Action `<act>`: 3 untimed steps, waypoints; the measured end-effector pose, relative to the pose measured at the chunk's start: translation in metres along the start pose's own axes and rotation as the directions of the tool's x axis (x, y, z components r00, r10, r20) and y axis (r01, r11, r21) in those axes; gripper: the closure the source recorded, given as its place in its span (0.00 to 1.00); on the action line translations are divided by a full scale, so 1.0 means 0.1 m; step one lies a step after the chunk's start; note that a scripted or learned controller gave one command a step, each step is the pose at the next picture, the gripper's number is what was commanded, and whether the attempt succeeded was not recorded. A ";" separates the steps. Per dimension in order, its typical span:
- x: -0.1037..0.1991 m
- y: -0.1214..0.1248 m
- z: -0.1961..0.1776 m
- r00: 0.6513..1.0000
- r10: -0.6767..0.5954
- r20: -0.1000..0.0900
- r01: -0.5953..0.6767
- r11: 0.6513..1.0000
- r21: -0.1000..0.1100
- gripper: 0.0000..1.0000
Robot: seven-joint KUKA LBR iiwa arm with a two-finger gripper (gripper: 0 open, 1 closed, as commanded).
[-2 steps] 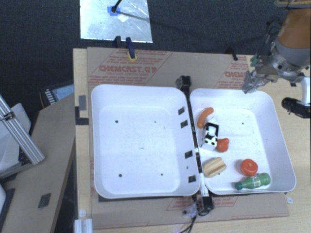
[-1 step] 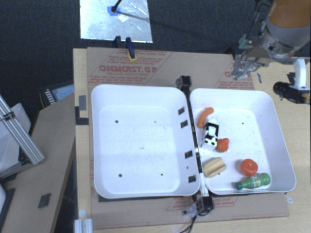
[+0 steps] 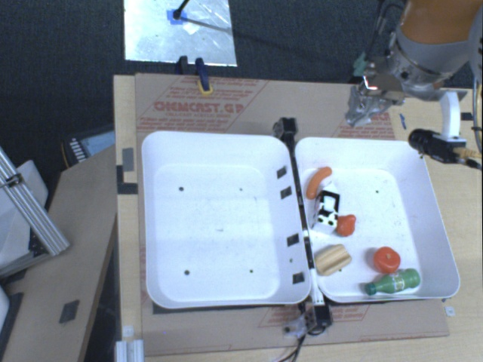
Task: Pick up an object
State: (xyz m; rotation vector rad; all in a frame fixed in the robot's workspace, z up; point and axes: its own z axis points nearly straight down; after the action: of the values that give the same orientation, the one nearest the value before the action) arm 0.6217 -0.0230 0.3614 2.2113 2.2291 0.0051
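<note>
White smooth plastic makes both bins on the desk (image 3: 189, 96); they are shallow, with rounded corners, and a black strip with clips runs between them. The right bin (image 3: 423, 194) holds all the small things. Nearest the strip lies an orange sausage (image 3: 318, 181), long and rounded. Just below the sausage is a black-and-white toy (image 3: 327, 208), touching a small red piece (image 3: 346, 225). Further down, beside the strip, lies a tan bread roll (image 3: 332, 259). Right of the roll sits a round red tomato (image 3: 387, 259), and under it a green bottle (image 3: 393, 283) lies on its side. The left bin (image 3: 219, 217) shows bare plastic. The gripper (image 3: 366, 113) hangs above the desk, beyond the right bin's far rim. Whether it is spread or closed, I cannot tell.
</note>
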 end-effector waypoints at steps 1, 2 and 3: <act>0.19 -0.72 0.12 1.000 0.001 -0.001 -0.001 1.000 0.007 1.00; 1.02 -0.82 -0.51 1.000 -0.004 -0.002 0.004 1.000 -0.004 1.00; 1.33 -1.17 -0.95 1.000 -0.001 -0.002 0.001 1.000 -0.004 1.00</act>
State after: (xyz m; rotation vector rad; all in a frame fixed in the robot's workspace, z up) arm 0.5038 0.1085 0.4557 2.2096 2.2296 0.0117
